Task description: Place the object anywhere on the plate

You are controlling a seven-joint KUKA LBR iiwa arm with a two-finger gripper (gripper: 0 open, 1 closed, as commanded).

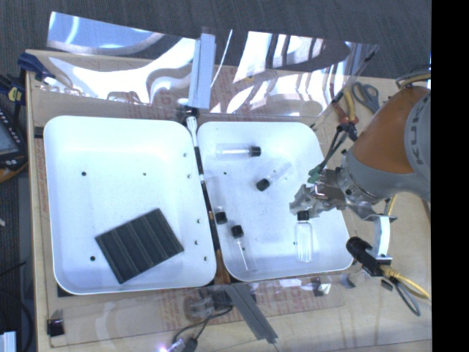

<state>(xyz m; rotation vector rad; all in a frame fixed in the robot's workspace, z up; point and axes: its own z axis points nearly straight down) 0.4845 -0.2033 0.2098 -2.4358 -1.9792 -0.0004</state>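
The arm's orange-banded wrist (392,141) rises closest to the lens, at the right. Its jaws (304,204) hang over the right bin (220,141); whether they are wide or narrow I cannot tell. Just below them a clear vial (303,242) lies on the bin floor, long axis running toward the near rim. Further out in this bin lie a black-capped tube (238,151), another small vial (271,178) and a thin tube (240,249). The left bin (110,145) holds a dark ribbed plate (139,245), tilted, well apart from the vials. Pliers (401,284) rest on the tabletop (132,321).
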